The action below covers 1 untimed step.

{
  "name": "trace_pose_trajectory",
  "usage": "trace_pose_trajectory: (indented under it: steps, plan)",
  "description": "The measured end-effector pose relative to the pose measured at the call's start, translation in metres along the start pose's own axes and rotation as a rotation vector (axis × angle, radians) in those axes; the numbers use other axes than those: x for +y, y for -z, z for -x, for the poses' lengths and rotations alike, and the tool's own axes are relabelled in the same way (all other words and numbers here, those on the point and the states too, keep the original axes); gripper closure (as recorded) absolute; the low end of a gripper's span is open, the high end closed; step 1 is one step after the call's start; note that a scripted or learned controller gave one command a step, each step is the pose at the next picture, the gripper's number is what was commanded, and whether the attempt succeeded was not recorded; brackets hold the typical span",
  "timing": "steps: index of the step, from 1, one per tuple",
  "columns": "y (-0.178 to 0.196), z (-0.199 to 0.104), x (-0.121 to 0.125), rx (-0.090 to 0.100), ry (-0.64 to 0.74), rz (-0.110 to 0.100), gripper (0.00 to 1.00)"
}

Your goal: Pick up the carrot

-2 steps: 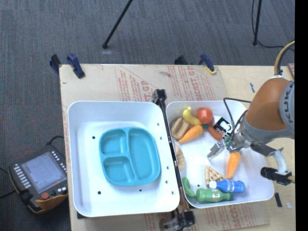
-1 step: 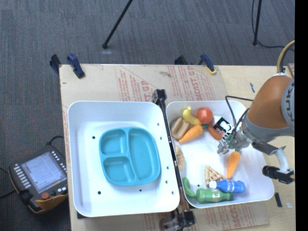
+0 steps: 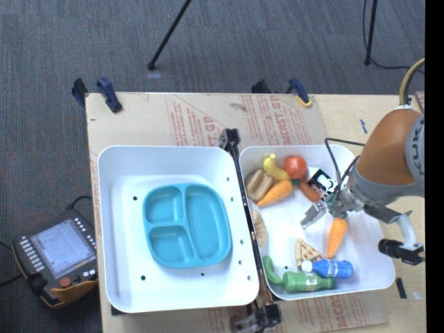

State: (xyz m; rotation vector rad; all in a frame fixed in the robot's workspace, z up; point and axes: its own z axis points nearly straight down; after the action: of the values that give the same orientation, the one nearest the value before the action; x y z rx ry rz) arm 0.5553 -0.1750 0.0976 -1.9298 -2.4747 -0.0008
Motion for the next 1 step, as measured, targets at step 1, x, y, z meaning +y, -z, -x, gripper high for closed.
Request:
trace_pose_trajectory:
  steps: [1]
  plan:
    - [0.0100, 0.0002, 0.0003, 0.000, -0.005, 0.001, 1.00]
